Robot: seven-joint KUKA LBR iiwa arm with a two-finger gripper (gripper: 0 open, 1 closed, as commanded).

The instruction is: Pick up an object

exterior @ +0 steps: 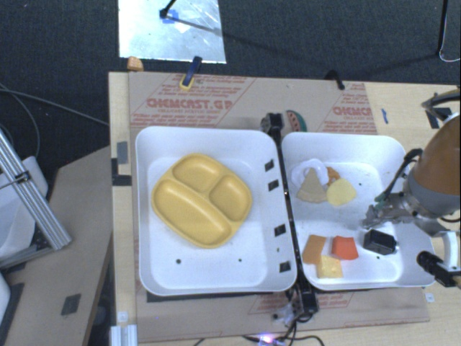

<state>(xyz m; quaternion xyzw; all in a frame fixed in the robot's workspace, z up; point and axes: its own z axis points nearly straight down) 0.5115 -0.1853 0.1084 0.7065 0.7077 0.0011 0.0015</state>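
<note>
The right bin (389, 150) holds several small items. A tan wedge (311, 189) and a pale yellow round piece (341, 192) lie at its middle, in front of a white ring-shaped piece (311, 169) and a small orange bit (333, 173). Near the front wall sit an orange block (314, 249), a red-orange block (345, 247) and a yellow block (330, 267). My gripper (374, 218) hangs low over the right side of this bin, right of the yellow round piece and above the red-orange block. Nothing shows in its grip.
The left bin (158, 272) bears a yellow divided plate (202, 199). A black divider with clips (282, 193) runs between the bins. The arm's orange band (441, 168) enters from the right. A metal sheet (171, 20) lies beyond the bench.
</note>
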